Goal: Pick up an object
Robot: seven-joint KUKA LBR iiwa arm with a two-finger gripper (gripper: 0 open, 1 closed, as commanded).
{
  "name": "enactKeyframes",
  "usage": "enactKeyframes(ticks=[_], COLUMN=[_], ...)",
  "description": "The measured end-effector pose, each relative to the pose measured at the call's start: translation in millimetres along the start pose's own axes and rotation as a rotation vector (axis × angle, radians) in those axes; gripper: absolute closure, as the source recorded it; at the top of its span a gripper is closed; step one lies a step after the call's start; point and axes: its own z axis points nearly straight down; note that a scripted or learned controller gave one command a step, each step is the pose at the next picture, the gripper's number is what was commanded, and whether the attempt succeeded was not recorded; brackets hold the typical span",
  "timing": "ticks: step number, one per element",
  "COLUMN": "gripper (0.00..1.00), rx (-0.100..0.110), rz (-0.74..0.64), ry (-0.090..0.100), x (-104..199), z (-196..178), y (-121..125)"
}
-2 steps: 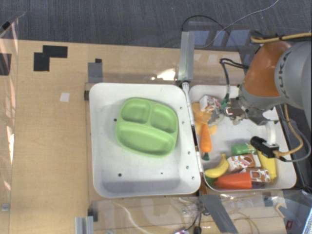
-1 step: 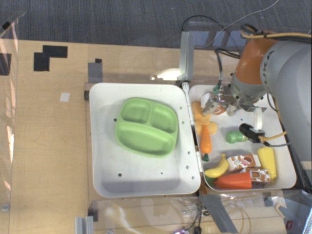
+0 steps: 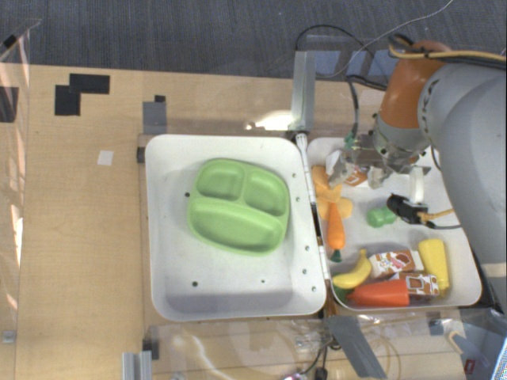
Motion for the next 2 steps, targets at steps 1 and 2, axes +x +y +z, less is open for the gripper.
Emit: enactKeyframes(ticks=[1,2], gripper=[1.00,0.00], rx=[0.008,-0.005], rz=[-0.005,-0.008], ry=[-0.003,-0.002], x=[-1.5,1.0], z=[-12.6,-12.5], y=[-1.5,1.2])
